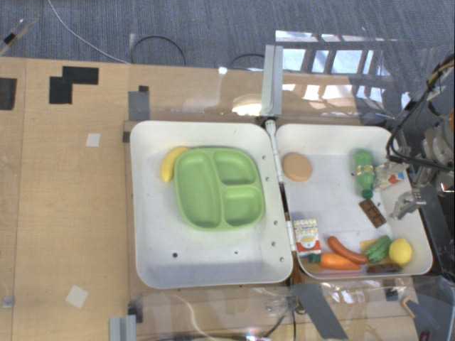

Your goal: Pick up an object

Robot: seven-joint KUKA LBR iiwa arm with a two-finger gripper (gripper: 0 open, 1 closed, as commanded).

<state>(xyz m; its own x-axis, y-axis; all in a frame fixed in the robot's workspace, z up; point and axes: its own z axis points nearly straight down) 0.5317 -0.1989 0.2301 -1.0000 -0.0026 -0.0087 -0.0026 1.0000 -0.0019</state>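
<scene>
Over the right bin's (341,142) far-right edge, the pincer (407,206) hangs; its spread is unclear.

- Green bottle (364,172) lies lengthwise near the right bin's far right side.
- Brown chocolate bar (372,212) lies tilted just below it.
- Tan round cookie (297,167) sits flat by the left wall.
- Lemon (400,251), carrot (338,262), sausage (346,250) and small carton (306,235) crowd the near edge.
</scene>
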